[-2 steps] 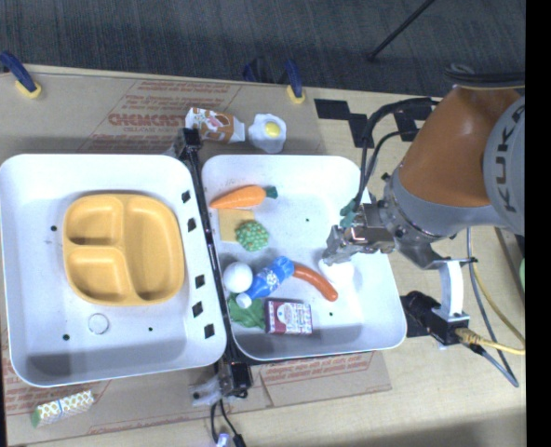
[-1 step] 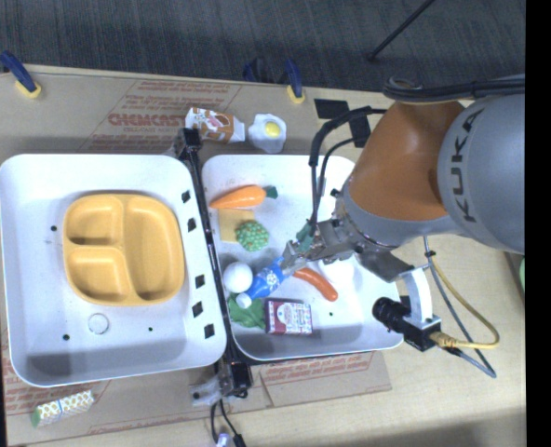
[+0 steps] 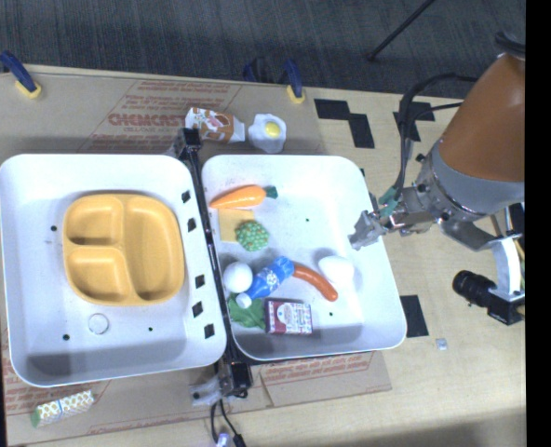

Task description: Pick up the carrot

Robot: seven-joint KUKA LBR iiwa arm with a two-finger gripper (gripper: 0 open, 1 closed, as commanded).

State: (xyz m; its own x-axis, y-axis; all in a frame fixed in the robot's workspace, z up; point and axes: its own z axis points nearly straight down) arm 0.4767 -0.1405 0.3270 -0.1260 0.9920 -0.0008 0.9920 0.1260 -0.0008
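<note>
Currently the claw [image 3: 367, 231] hangs over the right bin's [image 3: 384, 296] outer rim, nothing visibly in its grip; how wide it gapes I cannot tell. Well off toward the divider lies the carrot [image 3: 238, 196], unobstructed, the green ball [image 3: 251, 236] just beside it.

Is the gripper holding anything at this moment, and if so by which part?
Nothing is held. The gripper hovers over the right bin's right rim, while the carrot lies apart at the bin's upper left.
</note>
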